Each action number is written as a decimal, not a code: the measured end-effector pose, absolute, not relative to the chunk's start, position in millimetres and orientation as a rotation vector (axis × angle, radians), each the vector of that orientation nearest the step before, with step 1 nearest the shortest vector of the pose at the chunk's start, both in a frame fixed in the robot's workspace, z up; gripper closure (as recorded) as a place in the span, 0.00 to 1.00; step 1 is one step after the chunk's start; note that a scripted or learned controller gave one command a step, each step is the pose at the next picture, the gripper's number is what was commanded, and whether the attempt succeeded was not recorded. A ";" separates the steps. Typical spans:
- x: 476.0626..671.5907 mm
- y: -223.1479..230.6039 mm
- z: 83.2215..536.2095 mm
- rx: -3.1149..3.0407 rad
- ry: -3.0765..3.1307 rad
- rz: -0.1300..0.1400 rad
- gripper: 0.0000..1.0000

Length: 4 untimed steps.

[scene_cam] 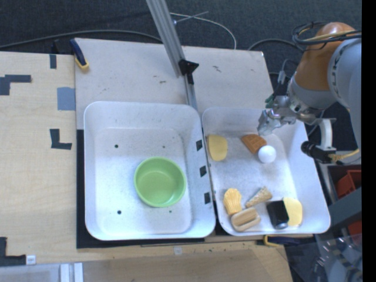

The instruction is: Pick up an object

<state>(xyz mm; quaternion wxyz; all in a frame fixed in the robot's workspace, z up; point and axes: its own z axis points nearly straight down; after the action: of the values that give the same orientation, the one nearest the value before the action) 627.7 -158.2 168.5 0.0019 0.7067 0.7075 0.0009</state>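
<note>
My gripper (265,126) hangs over the back right part of the right bin (305,175), just above and beside an orange-brown wedge (253,142) and a white ball (267,154). Nothing shows between its fingers. Further left in that bin lies a pale yellow piece (218,147). Along the bin's front lie a ridged yellow piece (232,200), a tan cone-like piece (258,197), a brown bun-shaped piece (245,219), a black block (277,214) and a yellow piece (293,211) behind it.
A green bowl (160,182) sits in the left bin (100,157). A grey metal pole (167,28) slants over the bench from the top and ends at the wall between the bins. Cables trail at the back.
</note>
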 end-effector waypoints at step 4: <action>645.3 -52.9 258.6 2.215 2.230 0.000 1.00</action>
<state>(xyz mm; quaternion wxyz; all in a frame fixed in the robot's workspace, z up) 645.3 -52.9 258.6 -0.0007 0.7048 0.7094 0.0001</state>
